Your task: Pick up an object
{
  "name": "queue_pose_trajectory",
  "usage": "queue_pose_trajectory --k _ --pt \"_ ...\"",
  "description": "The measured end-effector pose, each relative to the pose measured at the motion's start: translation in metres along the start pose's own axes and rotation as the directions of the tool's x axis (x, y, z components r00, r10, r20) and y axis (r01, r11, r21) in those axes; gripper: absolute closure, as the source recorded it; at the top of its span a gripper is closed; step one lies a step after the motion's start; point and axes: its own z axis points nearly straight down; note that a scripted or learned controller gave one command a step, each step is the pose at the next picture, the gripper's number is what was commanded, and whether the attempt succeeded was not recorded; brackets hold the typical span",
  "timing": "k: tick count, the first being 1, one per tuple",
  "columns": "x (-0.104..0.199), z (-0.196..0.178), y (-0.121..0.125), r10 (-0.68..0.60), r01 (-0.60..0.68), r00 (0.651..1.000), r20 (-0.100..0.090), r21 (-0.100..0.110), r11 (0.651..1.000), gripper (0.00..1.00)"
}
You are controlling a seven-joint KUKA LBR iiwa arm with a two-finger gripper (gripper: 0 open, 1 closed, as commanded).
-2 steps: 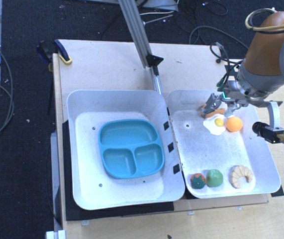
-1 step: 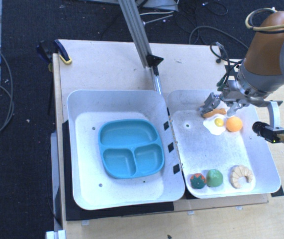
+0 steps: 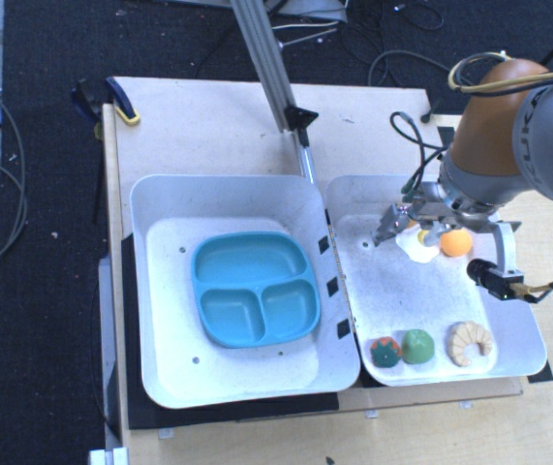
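Pincer (image 3: 421, 229) low in the right bin (image 3: 392, 289), grip impossible to tell, orange ball (image 3: 456, 244) touching just right, white piece (image 3: 417, 248) directly beneath.

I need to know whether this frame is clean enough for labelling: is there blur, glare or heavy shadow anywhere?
Camera view: lighting is even and soft; the bins look bright, slightly washed out; the blue tray is sharp with a faint sheen; the gripper region is soft and cluttered, so its fingers are hard to read; the croissant is clear.
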Motion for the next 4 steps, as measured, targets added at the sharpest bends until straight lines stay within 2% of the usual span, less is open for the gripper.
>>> queue_pose_trajectory --k 1,2,3,4 --pt "0.007 0.046 0.001 -0.002 0.002 1.000 0.000 -0.002 1.000 0.00" --pt "0.007 0.071 0.002 0.000 0.000 1.000 0.001 -0.005 1.000 0.00" --pt "0.006 0.059 0.003 0.001 -0.001 1.000 0.003 -0.011 1.000 1.00" --pt "0.000 -0.003 0.005 0.001 -0.001 1.000 0.002 -0.012 1.000 1.00"
